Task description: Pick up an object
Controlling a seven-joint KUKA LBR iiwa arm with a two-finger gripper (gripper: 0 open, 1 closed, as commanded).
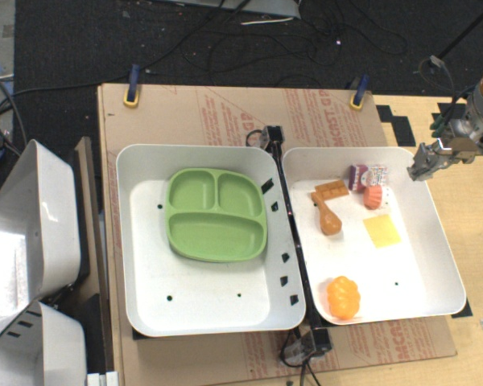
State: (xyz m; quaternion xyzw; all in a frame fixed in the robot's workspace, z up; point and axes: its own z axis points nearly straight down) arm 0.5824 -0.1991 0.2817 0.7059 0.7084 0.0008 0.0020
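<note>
From the camera above the bench (185, 111) we see two shallow white bins side by side. The left bin (137, 215) carries a green divided plate (216, 215), lying flat toward the bin's far half.

The right bin (435, 256) carries the loose things. Near its far edge lies a small purple and white packet (365, 174), and just beside it, toward the near side, a pink piece (373, 197). Toward the bin's left wall we see a brown rectangular block (331, 190), and a brown drumstick-shaped toy (328, 218) just nearside of it, seemingly touching. A flat yellow square (381, 231) lies near the bin's middle, apart from the others. An orange rounded toy (344, 296) sits close to the near edge, well apart from the rest.

The pincer (427, 164) hangs at the far right corner of the right bin, over its rim, with nothing between its fingers that we can see; whether it is released or clenched we cannot tell.
</note>
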